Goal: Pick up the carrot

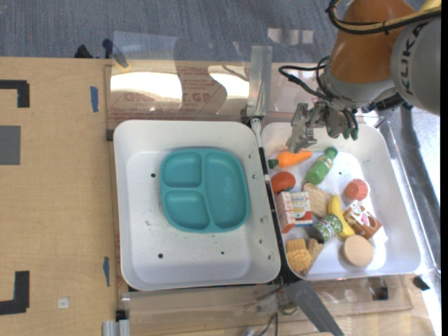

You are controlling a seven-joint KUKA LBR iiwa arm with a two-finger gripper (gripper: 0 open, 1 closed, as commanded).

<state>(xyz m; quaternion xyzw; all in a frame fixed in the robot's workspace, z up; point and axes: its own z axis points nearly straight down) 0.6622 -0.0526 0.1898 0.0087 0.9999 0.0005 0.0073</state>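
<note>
The carrot (pixel 292 159), orange with a green stem end, lies near the back left of the right bin (pixel 395 187), pointing right. My gripper (pixel 301 140) hangs just above and behind it, at the carrot's upper edge. Its grey fingers (pixel 299 133) point down toward the carrot and look spread, with nothing between them. The carrot rests on the bin floor.
The right bin also holds a green bottle (pixel 320 167), a tomato (pixel 283 181), a red ball (pixel 356 189), a banana (pixel 337 207), corn (pixel 299 254), a can, cartons and a round bun (pixel 358 251). A teal divided plate (pixel 205 189) sits in the left bin (pixel 133 208).
</note>
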